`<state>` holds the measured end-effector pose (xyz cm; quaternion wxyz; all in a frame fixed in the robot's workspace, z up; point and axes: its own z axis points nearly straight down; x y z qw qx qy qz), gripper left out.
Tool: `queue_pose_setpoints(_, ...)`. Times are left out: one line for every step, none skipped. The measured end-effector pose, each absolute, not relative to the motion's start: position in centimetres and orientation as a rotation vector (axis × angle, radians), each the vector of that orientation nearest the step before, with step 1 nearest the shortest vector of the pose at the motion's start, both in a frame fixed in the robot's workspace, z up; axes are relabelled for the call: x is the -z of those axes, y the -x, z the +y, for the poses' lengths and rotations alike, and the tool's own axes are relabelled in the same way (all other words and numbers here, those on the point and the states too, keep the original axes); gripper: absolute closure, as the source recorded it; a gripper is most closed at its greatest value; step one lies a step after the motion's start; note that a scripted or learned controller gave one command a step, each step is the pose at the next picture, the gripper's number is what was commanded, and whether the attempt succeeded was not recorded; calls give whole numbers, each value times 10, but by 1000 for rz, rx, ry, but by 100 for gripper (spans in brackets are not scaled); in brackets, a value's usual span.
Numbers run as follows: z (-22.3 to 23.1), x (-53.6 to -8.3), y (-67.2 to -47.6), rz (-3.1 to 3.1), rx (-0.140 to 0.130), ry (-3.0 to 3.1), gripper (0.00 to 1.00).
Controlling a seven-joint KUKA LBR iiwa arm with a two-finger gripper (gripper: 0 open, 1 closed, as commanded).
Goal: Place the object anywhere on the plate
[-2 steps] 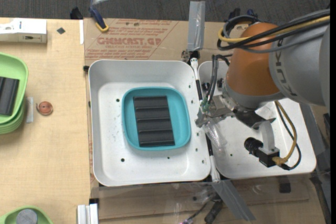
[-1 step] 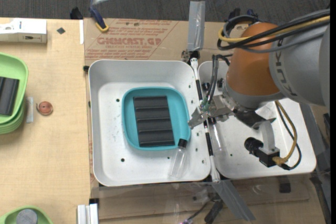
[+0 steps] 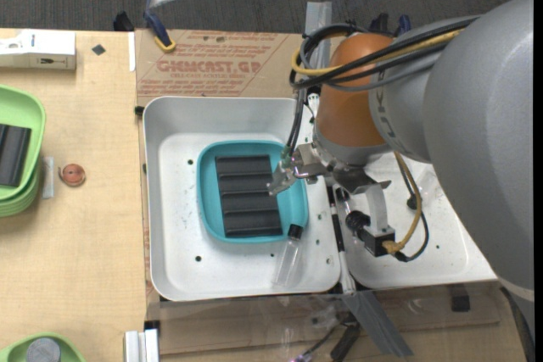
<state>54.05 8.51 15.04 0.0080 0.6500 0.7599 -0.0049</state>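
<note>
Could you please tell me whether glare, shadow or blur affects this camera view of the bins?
Camera view: even lighting; the left shallow white bin shows mild sheen, the teal plastic plate stays sharp, and the near grey arm looks soft and casts a slight shadow.

Glossy teal plastic plate (image 3: 210, 197), matt black ribbed insert (image 3: 246, 195), clear plastic tube (image 3: 288, 257), smooth white bin (image 3: 170, 208), pale wood bench (image 3: 85, 267).

Two shallow white bins sit side by side, the left bin (image 3: 170, 208) and the right bin (image 3: 450, 254); one teal plate (image 3: 208, 208) bears four black bars (image 3: 248, 197); one clear tube with a black cap (image 3: 288, 254) lies beside it; one green tray (image 3: 21, 110), one cardboard sheet (image 3: 212, 64); one copper-coloured disc (image 3: 72, 175); one white box (image 3: 38, 51).
</note>
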Motion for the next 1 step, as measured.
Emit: queue_pose_setpoints(46, -191, -530, 2355, 5, -2080, 0)
